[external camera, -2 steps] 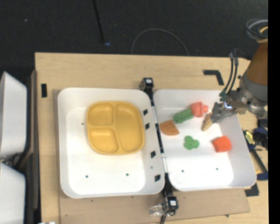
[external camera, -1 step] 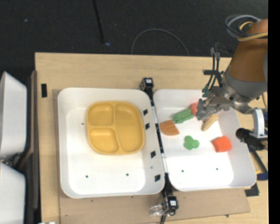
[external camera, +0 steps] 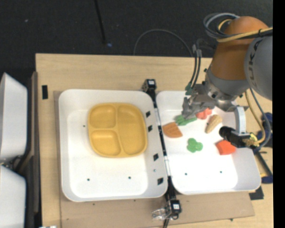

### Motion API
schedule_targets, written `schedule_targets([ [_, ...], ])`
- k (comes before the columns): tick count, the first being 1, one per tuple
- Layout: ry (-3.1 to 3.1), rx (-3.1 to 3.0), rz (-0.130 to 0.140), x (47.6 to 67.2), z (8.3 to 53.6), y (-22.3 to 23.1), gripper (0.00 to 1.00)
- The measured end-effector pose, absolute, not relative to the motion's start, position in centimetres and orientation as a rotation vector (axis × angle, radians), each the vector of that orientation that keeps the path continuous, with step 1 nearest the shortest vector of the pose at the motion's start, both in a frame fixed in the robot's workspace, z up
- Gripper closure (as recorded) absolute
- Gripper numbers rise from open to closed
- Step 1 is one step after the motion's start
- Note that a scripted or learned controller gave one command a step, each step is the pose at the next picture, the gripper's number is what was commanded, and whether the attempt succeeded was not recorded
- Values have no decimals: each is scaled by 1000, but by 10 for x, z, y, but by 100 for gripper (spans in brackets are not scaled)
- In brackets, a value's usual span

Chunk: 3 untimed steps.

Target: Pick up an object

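Two shallow white bins sit side by side on the wooden surface (external camera: 47,70). The left bin (external camera: 76,175) holds a yellow divided plate (external camera: 118,129) with three compartments, lying flat toward the bin's upper half. The right bin (external camera: 213,175) holds the small things to pick from, all gathered in its upper part. An orange wedge-shaped piece (external camera: 172,130) lies near the bin's left wall. A long green piece (external camera: 186,120) lies just above and to the right of it, directly below the hand. A small red-orange piece (external camera: 204,112) sits beside the green one, close against the hand's fingers. A tan, bread-like piece (external camera: 212,123) lies tilted just to the right of those. A green clover-shaped piece (external camera: 195,146) rests apart from the rest, nearer the middle of the bin, and a red-orange block (external camera: 225,147) lies toward the right wall beside a black part of the arm. The grey arm with its orange band reaches in from the right, and its hand (external camera: 194,107) is lowered over the upper left of the right bin, right at the green and red pieces. Whether the hand is released or clenched cannot be told from this angle, nor whether anything sits between its fingers.
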State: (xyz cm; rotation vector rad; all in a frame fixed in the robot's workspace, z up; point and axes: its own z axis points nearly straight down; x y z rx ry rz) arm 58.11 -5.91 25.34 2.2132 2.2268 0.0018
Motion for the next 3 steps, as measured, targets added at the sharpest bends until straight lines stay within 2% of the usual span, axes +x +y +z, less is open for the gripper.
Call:
schedule_targets([
  [2, 2228, 2214, 4, 606, 251, 30, 100],
  [3, 2228, 2213, 2, 628, 240, 75, 100],
])
